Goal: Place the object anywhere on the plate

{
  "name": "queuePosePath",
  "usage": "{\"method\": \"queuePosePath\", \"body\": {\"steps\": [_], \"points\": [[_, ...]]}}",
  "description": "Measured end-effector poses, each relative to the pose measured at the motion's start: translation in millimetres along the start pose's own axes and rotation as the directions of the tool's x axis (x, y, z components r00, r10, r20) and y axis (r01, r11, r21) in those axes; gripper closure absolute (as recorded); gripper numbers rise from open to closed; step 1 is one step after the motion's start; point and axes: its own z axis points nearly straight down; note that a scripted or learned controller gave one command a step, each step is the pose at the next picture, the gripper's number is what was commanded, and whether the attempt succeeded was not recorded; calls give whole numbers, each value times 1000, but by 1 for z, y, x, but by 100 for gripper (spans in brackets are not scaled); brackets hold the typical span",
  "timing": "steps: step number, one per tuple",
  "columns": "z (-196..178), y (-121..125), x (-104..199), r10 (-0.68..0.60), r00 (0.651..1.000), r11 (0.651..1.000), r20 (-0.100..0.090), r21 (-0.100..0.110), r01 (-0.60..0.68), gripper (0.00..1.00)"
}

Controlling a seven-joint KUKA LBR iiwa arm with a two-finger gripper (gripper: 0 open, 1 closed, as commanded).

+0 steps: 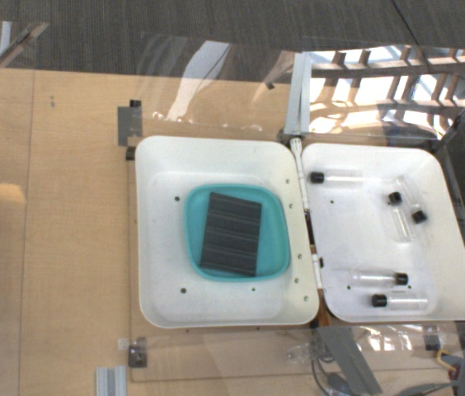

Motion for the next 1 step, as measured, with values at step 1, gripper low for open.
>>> {"method": "queuePosePath", "body": {"steps": [1], "points": [[0,0,0,234,972,972,0,0,-234,0]]}}
